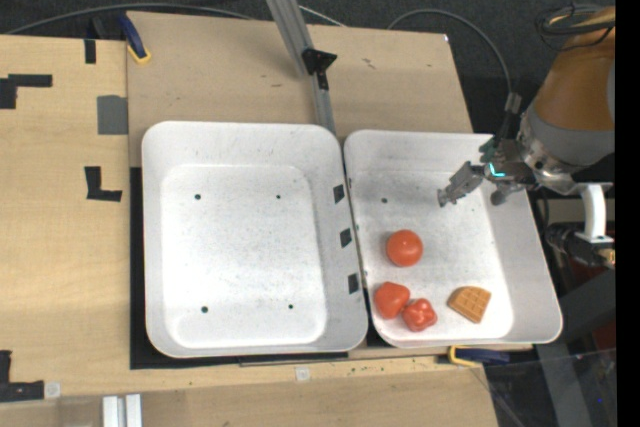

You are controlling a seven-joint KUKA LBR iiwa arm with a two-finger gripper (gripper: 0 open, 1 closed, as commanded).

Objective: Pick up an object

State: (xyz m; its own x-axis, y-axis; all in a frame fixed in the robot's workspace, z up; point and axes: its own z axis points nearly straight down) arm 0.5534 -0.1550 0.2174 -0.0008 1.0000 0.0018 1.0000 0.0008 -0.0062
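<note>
The two fingers [462, 185] of the gripper [478, 189] are spread apart and pinch nothing; they hang over the upper right part of the right bin [520, 255]; the grey arm [575, 115] with its orange band enters from the right. In this bin I count four objects: one red round ball [404, 248]; two red pieces, a tomato-like one [391, 298] and a pepper-like one [419, 315], touching each other; one orange waffle piece [469, 303] near the front. The left bin [160, 215] lies just beside.
</note>
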